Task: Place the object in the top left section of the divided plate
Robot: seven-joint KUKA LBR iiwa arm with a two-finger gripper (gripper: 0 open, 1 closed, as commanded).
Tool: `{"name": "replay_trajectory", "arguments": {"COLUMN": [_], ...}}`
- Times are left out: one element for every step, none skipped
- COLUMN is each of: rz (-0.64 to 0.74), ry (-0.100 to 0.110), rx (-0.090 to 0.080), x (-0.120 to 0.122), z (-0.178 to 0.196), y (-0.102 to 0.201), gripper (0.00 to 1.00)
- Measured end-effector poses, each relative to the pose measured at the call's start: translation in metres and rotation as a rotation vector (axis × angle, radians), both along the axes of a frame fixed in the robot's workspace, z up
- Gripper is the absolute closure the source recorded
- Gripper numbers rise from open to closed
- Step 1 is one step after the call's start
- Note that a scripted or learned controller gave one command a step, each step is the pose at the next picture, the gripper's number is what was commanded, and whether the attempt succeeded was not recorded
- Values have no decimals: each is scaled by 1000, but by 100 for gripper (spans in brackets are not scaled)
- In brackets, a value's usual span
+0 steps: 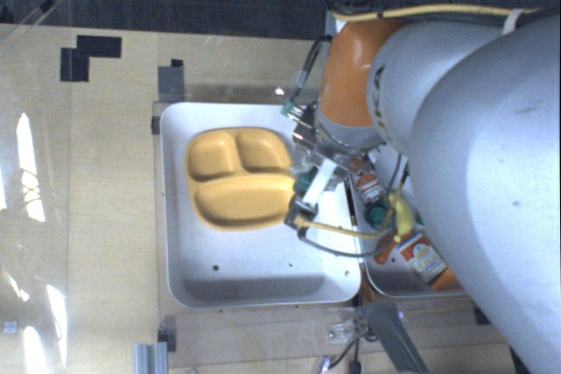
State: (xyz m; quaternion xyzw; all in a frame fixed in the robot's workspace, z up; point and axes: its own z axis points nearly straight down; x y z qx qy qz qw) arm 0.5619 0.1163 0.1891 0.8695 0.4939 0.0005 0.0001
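At the near right, the second bin (412, 280) holds a bottle (421, 258), a banana (401, 217) and other small items. Just beyond, the gripper (305, 188) hangs at the right rim of the yellow plate (237, 188); a teal object (307, 182) seems to sit by it, though whether it is clamped I cannot tell. The top left section (213, 156) lies farther off. Risk: a loose grip could drop it early into the wrong compartment.
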Motion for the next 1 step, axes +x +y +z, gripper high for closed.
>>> {"name": "replay_trajectory", "arguments": {"rz": [5], "ry": [-1], "rx": [1], "x": [1], "z": [10], "y": [1], "gripper": [100]}}
